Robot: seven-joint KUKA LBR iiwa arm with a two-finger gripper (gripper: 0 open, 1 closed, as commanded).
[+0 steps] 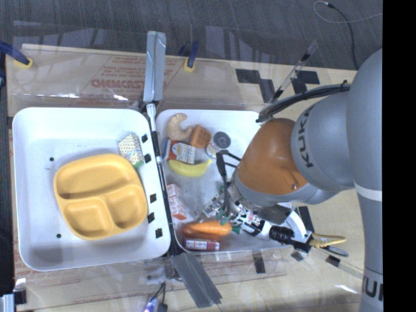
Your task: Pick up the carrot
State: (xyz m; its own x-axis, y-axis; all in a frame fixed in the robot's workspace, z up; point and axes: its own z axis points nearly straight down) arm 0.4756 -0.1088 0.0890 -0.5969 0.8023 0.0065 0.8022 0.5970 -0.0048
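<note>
Basically not picked yet: carrot point(209, 228) lies flat at right bin point(195, 255) front edge, gripper point(224, 214) just above/beside its right end, can't tell jaw state, so grasp & lift remain.

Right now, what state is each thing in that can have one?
carrot: lying flat in the right bin, near its front wall, not lifted.
end effector: low over the carrot's right end.
yellow tray: flat in the left bin, compartments bare.
banana: lying flat in the right bin.
croissant: resting at the right bin's back corner.
</note>
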